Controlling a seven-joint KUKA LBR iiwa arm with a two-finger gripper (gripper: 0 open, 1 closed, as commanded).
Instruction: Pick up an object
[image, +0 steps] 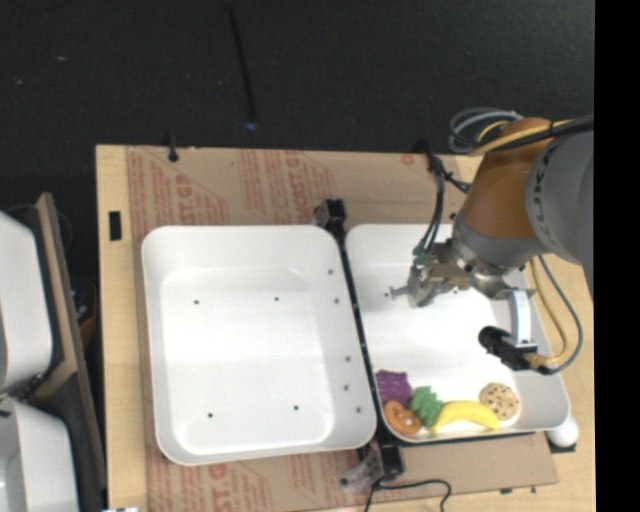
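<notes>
Along the near edge of the right bin (400, 340) lie several small toy foods: a purple grape bunch (393, 383), a green piece (426, 403), an orange pretzel-like piece (402, 419), a yellow banana (463, 415) and a speckled cookie (499, 400). My gripper (424, 286) hangs over the far middle of that bin, well away from the toys, on the grey arm with its orange band (505, 195). Nothing shows between its fingers.
The left bin (250, 340) lies beside the right one on a cardboard sheet (230, 185). Black cables (437, 205) run down to the wrist, and a black fitting with a white bracket (510, 340) sits at the right bin's right side.
</notes>
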